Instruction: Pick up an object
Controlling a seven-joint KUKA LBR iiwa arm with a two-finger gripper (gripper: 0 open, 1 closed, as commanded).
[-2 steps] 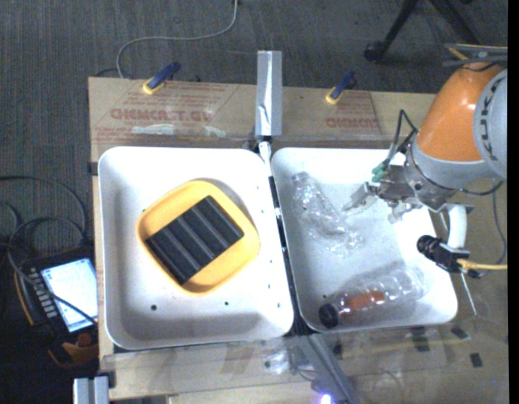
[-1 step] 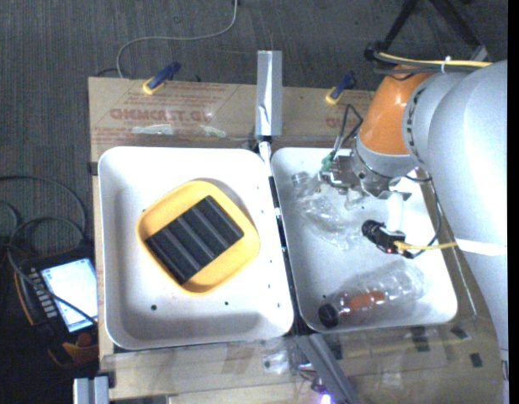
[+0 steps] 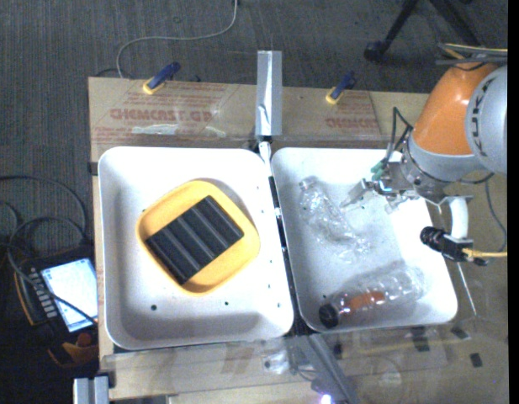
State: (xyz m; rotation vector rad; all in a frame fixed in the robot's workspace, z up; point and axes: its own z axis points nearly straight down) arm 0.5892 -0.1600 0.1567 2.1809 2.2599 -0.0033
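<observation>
Gripper point(image 3: 370, 194) hung over the right bin point(image 3: 427, 305) – I couldn't tell its state. Nothing lifted – crumpled plastic point(image 3: 326, 217) and bottle point(image 3: 373, 295) lay there, pick yet to do

Both of my white bins point(image 3: 124, 310) look like smooth matt plastic. At left centre, the yellow tray point(image 3: 200, 234) is glossy plastic with a ribbed black top. At lower right, the bottle point(image 3: 373, 295) is clear, shiny plastic, and the crumpled wrap point(image 3: 326, 217) above it is glossy film (probably cellophane). The bench point(image 3: 175, 116) looks like bare wood.
</observation>
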